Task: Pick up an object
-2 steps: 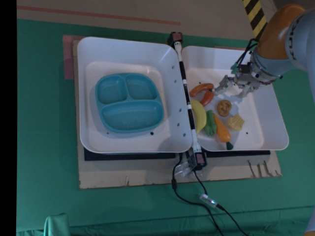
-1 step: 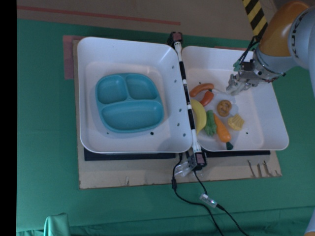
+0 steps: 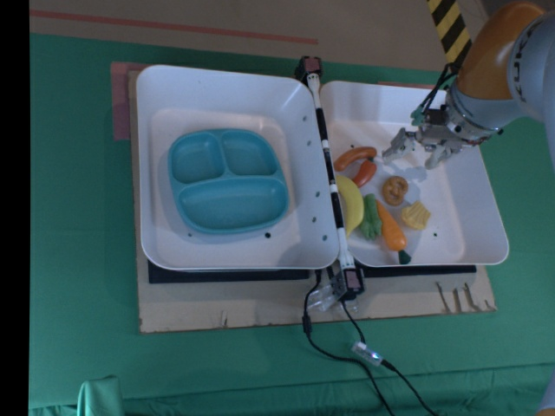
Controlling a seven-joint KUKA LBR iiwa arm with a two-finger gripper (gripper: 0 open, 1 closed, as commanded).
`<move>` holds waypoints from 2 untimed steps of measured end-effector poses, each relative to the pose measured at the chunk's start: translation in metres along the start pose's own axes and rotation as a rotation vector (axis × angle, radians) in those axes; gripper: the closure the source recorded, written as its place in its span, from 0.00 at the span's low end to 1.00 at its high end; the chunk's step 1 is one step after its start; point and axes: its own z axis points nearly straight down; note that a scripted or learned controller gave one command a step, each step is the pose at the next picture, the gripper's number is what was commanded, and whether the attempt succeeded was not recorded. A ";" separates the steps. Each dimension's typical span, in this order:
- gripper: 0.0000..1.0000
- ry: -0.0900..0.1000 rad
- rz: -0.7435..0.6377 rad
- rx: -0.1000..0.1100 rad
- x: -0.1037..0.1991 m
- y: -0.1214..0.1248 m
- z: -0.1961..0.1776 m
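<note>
Over right bin [image 3: 486,224] | gripper [image 3: 414,152] hovering, fingers spread, nothing in them | toy food pile [image 3: 381,202] sits just below-left | blue plate [image 3: 229,180] in left bin [image 3: 173,85]

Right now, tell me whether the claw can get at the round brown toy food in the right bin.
Probably yes: the claw hangs above the right bin, nothing covers the round brown toy food, though neighbours crowd it.
</note>
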 end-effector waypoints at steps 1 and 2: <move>1.00 -0.002 0.003 -0.003 -0.001 0.001 -0.011; 1.00 0.004 -0.004 0.008 -0.024 0.029 -0.102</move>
